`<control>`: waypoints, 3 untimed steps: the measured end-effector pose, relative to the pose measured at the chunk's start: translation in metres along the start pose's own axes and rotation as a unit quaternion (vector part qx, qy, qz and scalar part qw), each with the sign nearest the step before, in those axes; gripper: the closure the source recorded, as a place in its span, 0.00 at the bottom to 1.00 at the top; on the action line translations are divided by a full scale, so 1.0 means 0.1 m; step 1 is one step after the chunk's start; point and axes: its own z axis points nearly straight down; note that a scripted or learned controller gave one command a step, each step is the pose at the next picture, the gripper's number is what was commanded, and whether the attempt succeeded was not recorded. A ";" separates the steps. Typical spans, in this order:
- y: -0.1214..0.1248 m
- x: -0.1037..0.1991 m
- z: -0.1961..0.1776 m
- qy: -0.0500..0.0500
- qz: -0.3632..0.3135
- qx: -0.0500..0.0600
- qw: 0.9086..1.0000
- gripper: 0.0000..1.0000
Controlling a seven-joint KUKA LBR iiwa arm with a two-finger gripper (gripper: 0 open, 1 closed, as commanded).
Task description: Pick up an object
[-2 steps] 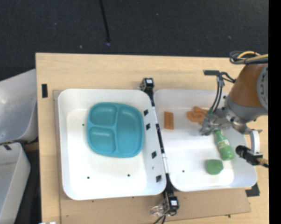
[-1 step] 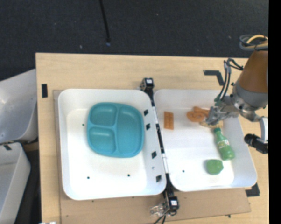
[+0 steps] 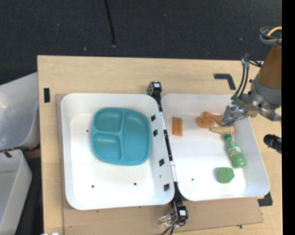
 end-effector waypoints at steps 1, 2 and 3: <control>0.09 0.62 -0.09 0.001 -0.002 0.001 1.000 1.00; 0.10 1.20 -0.05 0.001 -0.002 0.002 1.000 1.00; 0.16 1.73 -0.02 0.002 -0.002 0.002 1.000 1.00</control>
